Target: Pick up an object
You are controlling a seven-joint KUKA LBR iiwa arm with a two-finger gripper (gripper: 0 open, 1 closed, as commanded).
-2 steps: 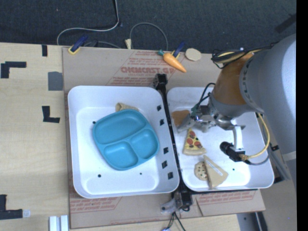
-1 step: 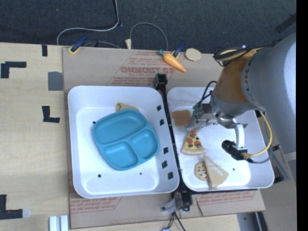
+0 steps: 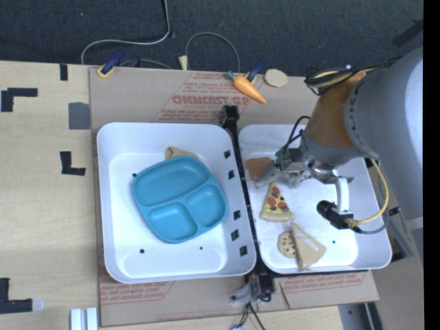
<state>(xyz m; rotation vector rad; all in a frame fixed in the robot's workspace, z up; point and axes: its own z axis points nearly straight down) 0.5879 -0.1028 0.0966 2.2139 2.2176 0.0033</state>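
The right bin [image 3: 357, 256] holds a toy pizza slice [image 3: 276, 204], a brown flat piece [image 3: 257, 167] near its left wall, and a cookie with a tan wedge [image 3: 300, 245] toward the front. My gripper [image 3: 285, 171] reaches down into this bin from the right, just above the pizza slice and beside the brown piece. The wrist housing hides its tips. Nothing shows between them.
The left bin [image 3: 113, 184] holds a blue divided plate [image 3: 180, 199] with a tan piece [image 3: 180, 153] peeking out behind it. A toy carrot [image 3: 248, 88] and a beige disc [image 3: 276, 78] lie on the cardboard behind the bins. A yellow cable [image 3: 375, 212] loops over the right bin.
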